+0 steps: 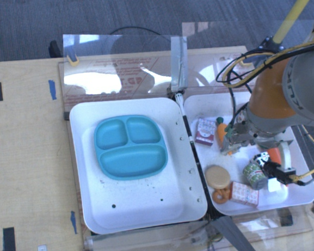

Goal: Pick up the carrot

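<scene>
the left bin (93, 210) holds a blue divided plate (130, 146), lying flat toward the far side with three compartments. the right bin (305, 194) holds a small red and white packet (205, 131) near its far left corner, a round tan lid or jar top (217, 175) by the left wall, a pretzel-like piece (220, 195) just in front of it, and a pink and white packet (244, 193) beside that. a green, speckled ball-like thing (254, 175) lies near the middle.

The arm (285, 92) covers the claw and part of the right bin (308, 193); its far side runs off the right edge. The carrot (221, 131) shows only partly.
</scene>
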You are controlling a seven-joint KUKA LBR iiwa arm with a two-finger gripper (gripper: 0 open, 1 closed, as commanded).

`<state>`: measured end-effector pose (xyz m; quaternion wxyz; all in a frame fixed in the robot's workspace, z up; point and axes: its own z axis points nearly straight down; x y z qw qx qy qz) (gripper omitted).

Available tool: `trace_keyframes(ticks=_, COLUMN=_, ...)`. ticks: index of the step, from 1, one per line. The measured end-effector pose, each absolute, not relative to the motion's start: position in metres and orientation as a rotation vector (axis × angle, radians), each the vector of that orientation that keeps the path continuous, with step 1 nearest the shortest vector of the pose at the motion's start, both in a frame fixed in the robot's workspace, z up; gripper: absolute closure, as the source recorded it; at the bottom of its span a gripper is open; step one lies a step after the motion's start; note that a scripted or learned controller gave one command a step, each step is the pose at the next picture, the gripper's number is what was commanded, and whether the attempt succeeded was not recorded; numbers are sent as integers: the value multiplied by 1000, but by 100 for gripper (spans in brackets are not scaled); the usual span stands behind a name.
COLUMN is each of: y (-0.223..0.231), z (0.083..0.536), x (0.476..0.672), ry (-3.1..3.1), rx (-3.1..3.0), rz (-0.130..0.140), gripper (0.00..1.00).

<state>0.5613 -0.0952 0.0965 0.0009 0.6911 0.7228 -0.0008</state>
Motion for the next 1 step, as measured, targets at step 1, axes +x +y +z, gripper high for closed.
trace_keyframes(ticks=1, y=-24, z=182, x=568, ry=2472, rx=1940, rz=-1, gripper=100)
